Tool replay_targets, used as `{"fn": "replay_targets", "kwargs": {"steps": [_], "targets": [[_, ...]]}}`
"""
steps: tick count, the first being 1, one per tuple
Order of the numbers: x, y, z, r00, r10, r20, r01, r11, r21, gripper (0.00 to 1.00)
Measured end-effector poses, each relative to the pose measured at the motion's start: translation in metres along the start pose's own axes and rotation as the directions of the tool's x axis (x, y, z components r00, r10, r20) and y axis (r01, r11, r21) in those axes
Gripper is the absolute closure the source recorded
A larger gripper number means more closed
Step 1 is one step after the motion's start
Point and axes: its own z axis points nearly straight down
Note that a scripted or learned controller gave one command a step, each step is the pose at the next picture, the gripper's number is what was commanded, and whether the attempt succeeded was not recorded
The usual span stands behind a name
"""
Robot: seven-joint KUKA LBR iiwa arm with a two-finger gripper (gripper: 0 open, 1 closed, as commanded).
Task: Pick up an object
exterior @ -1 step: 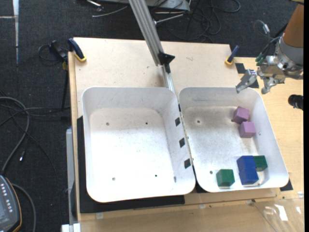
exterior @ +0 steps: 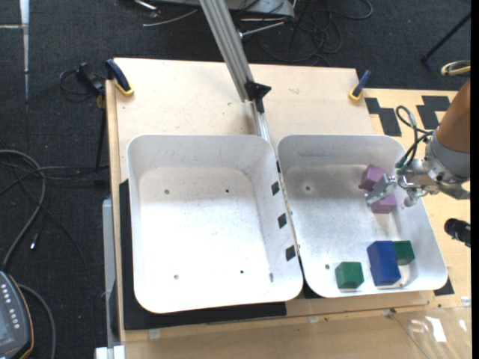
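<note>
- Gripper (exterior: pixel 386 190): right of frame, in the right bin (exterior: pixel 329 155); finger state could not be told.
- Purple block (exterior: pixel 375 181): touching the gripper tip.
- Step, judged: grasp attempt; next needs a confirmed closure, then a lift.

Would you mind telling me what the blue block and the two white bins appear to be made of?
The blue block looks like painted wood or hard plastic, judging by its flat faces, crisp edges and even matte colour; I cannot say which. The white bins look like thin moulded plastic, with rounded corners, curled rims and a dull, scuffed and speckled finish.
</note>
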Motion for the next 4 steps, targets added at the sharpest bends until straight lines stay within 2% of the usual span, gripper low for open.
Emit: {"fn": "replay_targets", "kwargs": {"steps": [1, 2, 4], "targets": [[-0.002, 0.076, 0.073, 1.0, -0.01, 0.003, 0.01, 1.0, -0.014, 0.0], [-0.003, 0.075, 0.058, 1.0, -0.009, 0.004, 0.009, 1.0, -0.015, 1.0], [0.122, 0.049, 0.064, 1.0, -0.012, 0.002, 0.012, 1.0, -0.018, 1.0]]}}
